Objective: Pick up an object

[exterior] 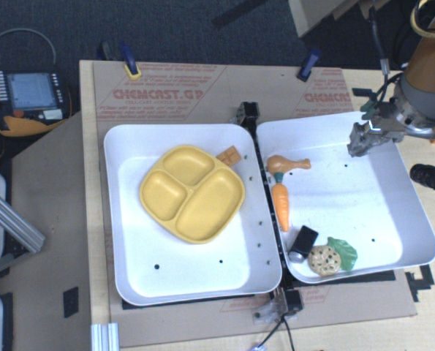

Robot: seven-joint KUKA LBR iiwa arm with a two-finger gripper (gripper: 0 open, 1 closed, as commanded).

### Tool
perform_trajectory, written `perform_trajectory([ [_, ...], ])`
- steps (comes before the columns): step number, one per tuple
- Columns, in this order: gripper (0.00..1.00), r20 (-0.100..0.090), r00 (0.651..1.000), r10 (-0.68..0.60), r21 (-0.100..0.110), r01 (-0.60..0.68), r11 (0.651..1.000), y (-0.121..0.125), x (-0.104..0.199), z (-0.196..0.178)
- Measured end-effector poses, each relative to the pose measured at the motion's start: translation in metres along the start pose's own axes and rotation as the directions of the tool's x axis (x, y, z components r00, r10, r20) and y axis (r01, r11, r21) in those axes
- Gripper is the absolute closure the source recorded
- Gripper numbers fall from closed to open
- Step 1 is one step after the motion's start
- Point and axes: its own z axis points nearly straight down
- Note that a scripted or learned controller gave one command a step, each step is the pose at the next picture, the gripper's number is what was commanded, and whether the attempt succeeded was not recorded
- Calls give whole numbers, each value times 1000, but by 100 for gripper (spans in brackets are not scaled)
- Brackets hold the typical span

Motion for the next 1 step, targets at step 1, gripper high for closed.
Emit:
perform_trajectory([
  [1, 100, -3, 1000, 1, 8, -1, 1000, 2, 51, 14],
])
